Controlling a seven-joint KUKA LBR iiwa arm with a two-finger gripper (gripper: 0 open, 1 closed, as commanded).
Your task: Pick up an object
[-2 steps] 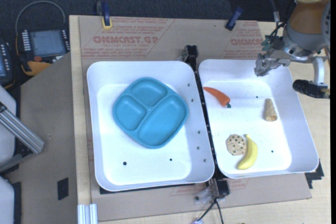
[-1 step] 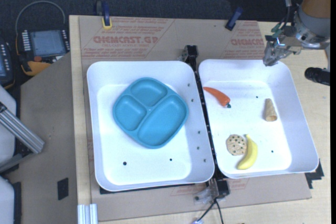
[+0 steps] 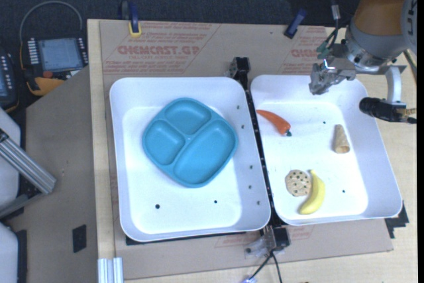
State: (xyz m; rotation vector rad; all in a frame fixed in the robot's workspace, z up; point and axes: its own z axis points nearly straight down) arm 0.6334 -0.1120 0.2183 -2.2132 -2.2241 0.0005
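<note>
The right bin [image 3: 371, 209] holds an orange-red chili pepper [image 3: 273, 120], a tan cone-shaped piece [image 3: 340, 139], a round cookie [image 3: 297, 182] and a yellow banana [image 3: 313, 195] touching the cookie. My gripper [image 3: 322, 84] hangs over the back edge of the right bin, up and to the right of the pepper, with nothing seen between its fingers. The fingertips are small and dark against the bin.
The left bin [image 3: 132, 209] contains a blue divided plate [image 3: 190, 140]. A black clamp [image 3: 239, 67] sits at the back between the bins. A black cylindrical part [image 3: 384, 109] juts in over the right bin's right rim.
</note>
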